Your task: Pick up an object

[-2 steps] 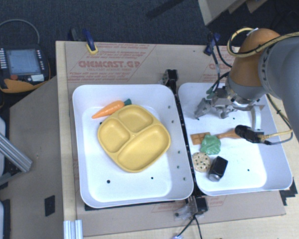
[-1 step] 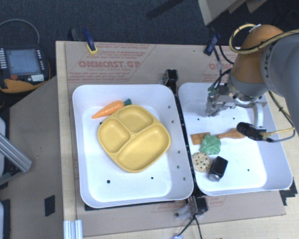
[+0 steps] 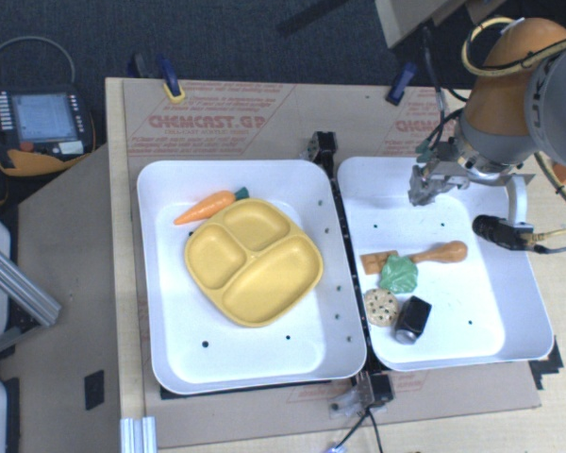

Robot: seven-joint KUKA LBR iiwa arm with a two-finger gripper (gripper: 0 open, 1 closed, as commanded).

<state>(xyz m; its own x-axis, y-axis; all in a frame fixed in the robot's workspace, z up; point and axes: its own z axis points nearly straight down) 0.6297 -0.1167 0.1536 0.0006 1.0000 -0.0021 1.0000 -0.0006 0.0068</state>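
Note:
My gripper (image 3: 426,187) hangs over the far part of the right bin (image 3: 481,328), well above and behind the objects there. Nothing shows under it. In that bin's near left part lie a brown wooden-handled tool (image 3: 432,253), a crumpled green piece (image 3: 398,275), a round speckled cookie (image 3: 381,306) and a small black block (image 3: 412,318), all close together. The left bin (image 3: 170,328) holds a yellow divided plate (image 3: 255,260) and an orange carrot (image 3: 206,206) at the plate's far left corner.
The two bins meet along a black divider (image 3: 344,253) with a clamp at its far end (image 3: 322,145). Bare bin floor lies to the right of the object cluster. A teach pendant (image 3: 42,121) rests off the bench at far left.

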